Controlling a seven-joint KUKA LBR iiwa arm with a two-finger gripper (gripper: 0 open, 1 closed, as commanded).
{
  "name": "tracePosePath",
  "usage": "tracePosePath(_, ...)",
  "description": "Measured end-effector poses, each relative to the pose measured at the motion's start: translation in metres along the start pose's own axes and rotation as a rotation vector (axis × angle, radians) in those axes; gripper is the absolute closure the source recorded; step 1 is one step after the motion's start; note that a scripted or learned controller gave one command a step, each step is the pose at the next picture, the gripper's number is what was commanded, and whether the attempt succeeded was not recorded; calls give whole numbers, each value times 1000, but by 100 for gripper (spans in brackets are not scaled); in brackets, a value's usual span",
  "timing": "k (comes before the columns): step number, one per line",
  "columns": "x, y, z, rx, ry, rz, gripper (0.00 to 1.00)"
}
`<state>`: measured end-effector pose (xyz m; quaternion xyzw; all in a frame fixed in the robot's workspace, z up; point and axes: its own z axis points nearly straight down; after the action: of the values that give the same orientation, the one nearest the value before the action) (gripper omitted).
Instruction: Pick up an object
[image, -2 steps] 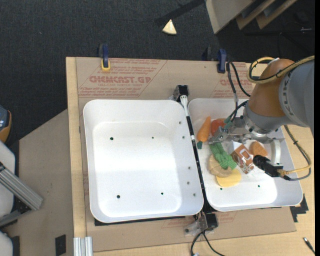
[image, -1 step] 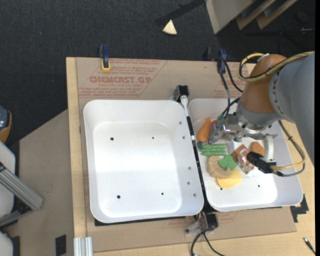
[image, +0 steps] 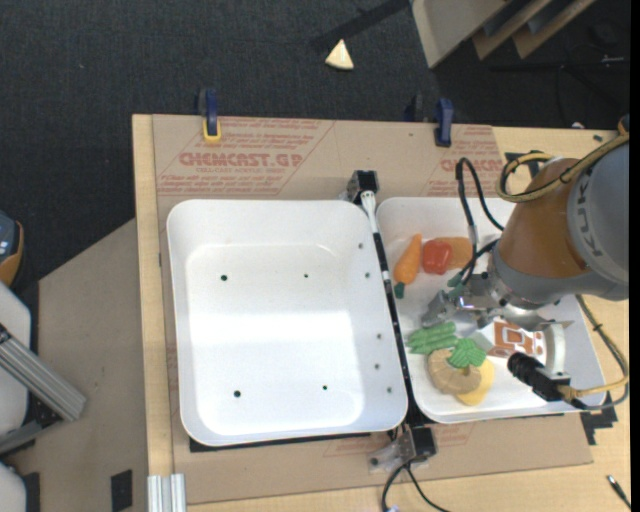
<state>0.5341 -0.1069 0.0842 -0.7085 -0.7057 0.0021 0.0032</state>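
Passing over the left bin (image: 270, 320), every candidate lies in the right bin (image: 425, 218). A toy carrot (image: 408, 258) rests near its left wall, with a red toy tomato (image: 437, 256) just beside it. Below them lie a green pod (image: 432, 338), then a green leafy piece (image: 467, 353) on top of a tan round piece (image: 448, 374), and a yellow piece (image: 481, 387) touching that. The gripper (image: 455, 300) hangs low between the tomato and the pod. I cannot tell how far open it is, and nothing shows in its hold. These toys look light, stiff and smooth, so probably slippery. The pod seems the nearest target and is best pinched across its narrow width. The round tomato may squirt out of a grasp, and the carrot sits close to the wall.
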Motion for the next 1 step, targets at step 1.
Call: tracePosePath(1,11,44,-1,-12,-3,-6,0)
